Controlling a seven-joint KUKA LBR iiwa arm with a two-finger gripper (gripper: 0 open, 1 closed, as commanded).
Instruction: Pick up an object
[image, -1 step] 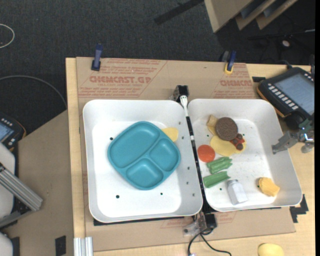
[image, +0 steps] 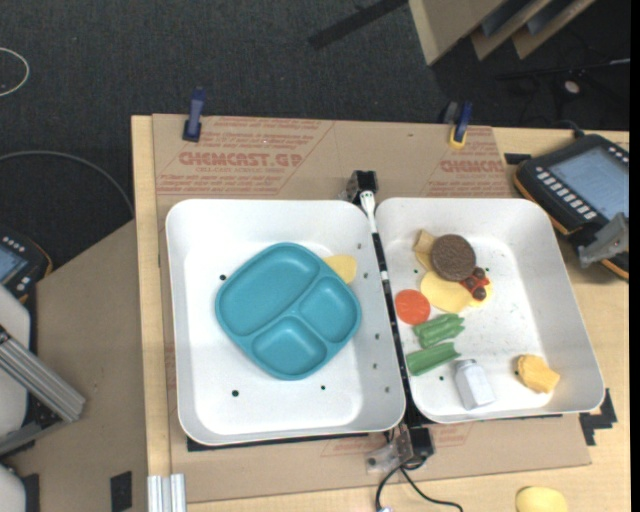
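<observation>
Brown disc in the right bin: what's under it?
The brown disc lies on a yellow piece, which shows below it, and a tan piece at its left. Whatever lies directly beneath is covered.

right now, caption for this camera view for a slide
Teal divided plate in left bin; toy foods scattered in right bin.

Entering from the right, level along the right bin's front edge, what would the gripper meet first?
Likely the orange chunk, before the grey block; depth is unclear from this slant.
</observation>
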